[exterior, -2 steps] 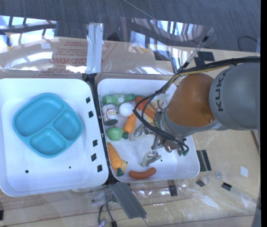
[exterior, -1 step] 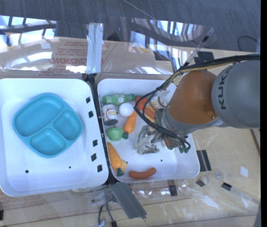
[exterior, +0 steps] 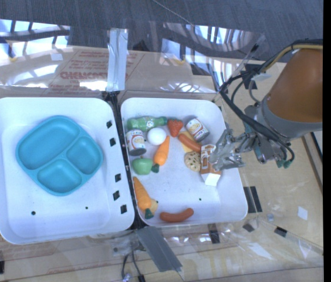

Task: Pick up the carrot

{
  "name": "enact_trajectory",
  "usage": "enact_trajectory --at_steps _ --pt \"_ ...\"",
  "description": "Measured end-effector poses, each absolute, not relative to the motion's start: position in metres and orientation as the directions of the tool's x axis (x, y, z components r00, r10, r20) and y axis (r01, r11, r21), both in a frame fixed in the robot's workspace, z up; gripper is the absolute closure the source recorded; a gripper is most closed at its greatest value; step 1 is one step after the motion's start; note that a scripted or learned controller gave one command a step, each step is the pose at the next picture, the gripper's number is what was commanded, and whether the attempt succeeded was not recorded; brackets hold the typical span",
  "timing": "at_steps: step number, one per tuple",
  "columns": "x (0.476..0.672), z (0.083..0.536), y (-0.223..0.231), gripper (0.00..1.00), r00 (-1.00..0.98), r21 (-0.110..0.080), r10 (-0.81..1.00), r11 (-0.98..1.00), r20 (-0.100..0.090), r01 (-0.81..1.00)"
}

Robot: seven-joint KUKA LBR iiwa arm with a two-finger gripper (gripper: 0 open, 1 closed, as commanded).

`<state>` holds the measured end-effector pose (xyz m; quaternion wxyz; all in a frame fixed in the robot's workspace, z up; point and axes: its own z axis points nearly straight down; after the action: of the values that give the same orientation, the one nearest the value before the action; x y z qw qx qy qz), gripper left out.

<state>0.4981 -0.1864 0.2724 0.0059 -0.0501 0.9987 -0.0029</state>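
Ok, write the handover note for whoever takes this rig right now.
End effector: over the right bin's right rim, nothing seen between its fingers; open or shut is unclear.
Carrots: one lies mid-bin beside the white egg; a second lies by the bin's left wall, low.
Left bin holds the blue tray.
Done: no carrot lifted.
Left: move the end effector over a carrot, grasp, lift.
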Motion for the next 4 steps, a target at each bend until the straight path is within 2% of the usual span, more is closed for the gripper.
enact_trajectory --at_steps 1,2,3,4 --pt "0.498 0.413 -0.211 1.0 -0.979 -0.008 -0.201 0.98 -0.01 -0.201" --pt "0.526 0.427 -0.209 1.0 -0.845 -0.005 -0.535 0.845 -0.003 -0.535" --pt "0.623 0.346 -0.209 1.0 -0.539 0.003 -0.842 0.539 -0.001 -0.842" --pt "0.648 0.455 -0.208 1.0 -0.181 -0.008 -0.983 0.181 0.0 -0.983"
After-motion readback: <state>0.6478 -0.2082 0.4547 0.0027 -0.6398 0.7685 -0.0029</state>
